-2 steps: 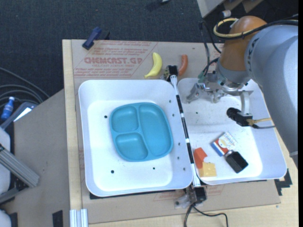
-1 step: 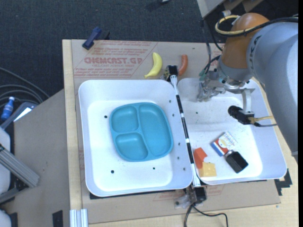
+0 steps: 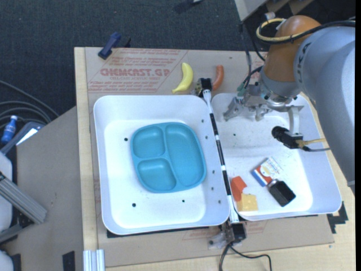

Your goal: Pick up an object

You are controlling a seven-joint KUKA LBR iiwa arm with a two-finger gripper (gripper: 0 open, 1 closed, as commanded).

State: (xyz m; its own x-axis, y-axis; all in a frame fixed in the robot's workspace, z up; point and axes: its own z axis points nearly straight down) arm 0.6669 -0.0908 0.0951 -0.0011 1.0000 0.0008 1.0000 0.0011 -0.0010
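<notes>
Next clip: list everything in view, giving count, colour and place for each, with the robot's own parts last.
divided plate: 1, blue, left bin
left bin: 1, white
right bin: 1, white
orange block: 1, right bin, near corner
yellow piece: 1, beside orange block
black block: 1, right bin
small packet: 1, white, red and blue, right bin
banana: 1, yellow, bench behind bins
orange stick: 1, beside banana
arm: 1, grey, orange band
pincer: 1, over right bin's far end

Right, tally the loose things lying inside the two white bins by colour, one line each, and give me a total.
Blue: 1, the divided plate in the left bin.
Orange: 1, a wedge in the right bin.
Yellow: 1, a block.
Black: 1, a block.
White, red and blue: 1, a small packet.
Total: 5
</notes>
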